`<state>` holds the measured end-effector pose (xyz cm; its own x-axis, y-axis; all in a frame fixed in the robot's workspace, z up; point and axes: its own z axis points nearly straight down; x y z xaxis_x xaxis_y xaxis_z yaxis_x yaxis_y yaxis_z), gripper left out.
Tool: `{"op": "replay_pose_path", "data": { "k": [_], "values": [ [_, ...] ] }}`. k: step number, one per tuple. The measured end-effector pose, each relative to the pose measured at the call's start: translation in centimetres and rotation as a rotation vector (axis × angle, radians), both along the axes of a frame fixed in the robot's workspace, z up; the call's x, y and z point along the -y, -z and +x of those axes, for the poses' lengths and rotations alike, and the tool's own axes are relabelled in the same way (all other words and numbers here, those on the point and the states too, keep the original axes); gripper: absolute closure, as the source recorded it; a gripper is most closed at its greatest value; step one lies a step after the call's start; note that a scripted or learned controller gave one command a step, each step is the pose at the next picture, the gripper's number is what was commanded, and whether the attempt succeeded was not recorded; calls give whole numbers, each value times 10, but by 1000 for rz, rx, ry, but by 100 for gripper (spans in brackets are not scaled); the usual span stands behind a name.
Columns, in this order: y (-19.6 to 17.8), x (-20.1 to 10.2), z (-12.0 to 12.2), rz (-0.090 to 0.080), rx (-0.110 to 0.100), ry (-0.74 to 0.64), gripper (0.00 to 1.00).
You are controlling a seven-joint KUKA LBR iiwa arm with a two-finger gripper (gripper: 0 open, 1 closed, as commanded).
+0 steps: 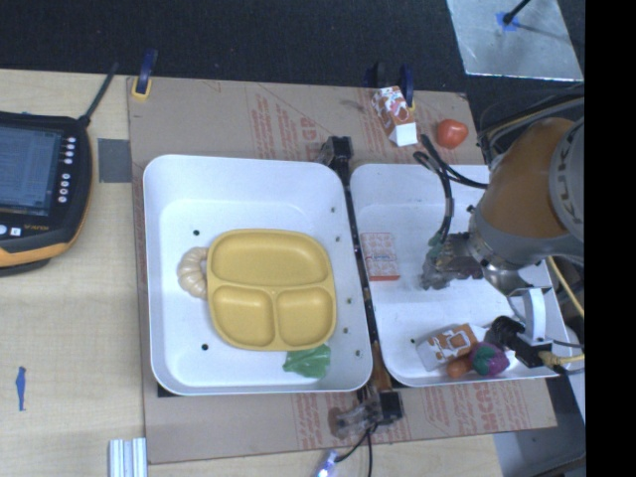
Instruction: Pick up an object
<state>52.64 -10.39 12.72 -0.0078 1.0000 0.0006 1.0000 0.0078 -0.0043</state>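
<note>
Landmark: divider (355, 256) between the two white bins; all places ref'd to it.
Arm: KUKA iiwa (527, 192), grey w/ orange band, reaches over right bin (397, 192).
Claw: gripper (442, 266) low in right bin, right of divider; can't tell if open or closed, too dark and blurred.
Nearest obj: flat pale card/packet w/ red print (379, 256), lying just right of divider, just left of claw, apart from it as far as I can see.
Other candidates: small orange-white carton (452, 343), an orange thing and a purple thing (487, 361), clustered at right bin's near edge, well right of divider.
Left of divider: yellow divided tray (270, 288) in left bin (169, 192), beige lump (191, 271) at tray's far-left side, green item (308, 362) at near edge.
Step (judgement): lining up on a target; nothing seen held.
Do it well: flat card hard to pinch; carton prob easier. Centre over one item, keep clear of bin wall and neighbours, close fully, lift straight.
Writing: "KU" on arm casing; red print on card and on cardboard under the bins unreadable.
</note>
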Motion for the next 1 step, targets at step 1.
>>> {"op": "replay_pose_path", "data": {
  "k": [1],
  "values": [
    [-65,-70,-43,0,0,0,100]
  ]
}}
